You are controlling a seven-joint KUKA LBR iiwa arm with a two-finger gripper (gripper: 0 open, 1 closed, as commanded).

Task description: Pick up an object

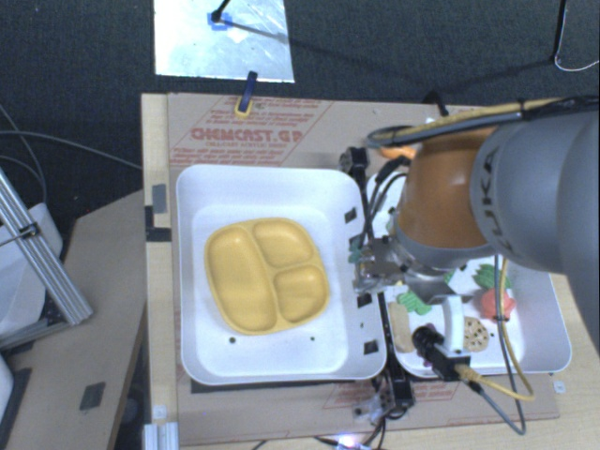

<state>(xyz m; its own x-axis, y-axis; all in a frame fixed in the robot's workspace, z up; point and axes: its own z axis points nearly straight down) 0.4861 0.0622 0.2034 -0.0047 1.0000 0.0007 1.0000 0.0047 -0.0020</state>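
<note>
The arm (487,190) covers most of the right bin (555,345), its orange band and grey wrist hanging over the bin's near-left part, so the step in hand looks like a descent toward whatever lies beneath. To do it well, the arm should come straight down onto one item sitting apart from its neighbours, stay off the wall between the bins, and close only once the item sits squarely between the fingers. The pincer is hidden under the wrist (I cannot tell its state).

The left bin (202,195) holds a yellow divided tray (265,275), three shallow compartments, lying flat and well clear of the walls; its broad, low rim would be awkward to pinch from above.

In the right bin, small pieces peek out past the wrist: a red piece (495,302) just beside something green (485,276), and a speckled cookie-like disc (474,334) nearer the front. These are the likelier candidates.
</note>
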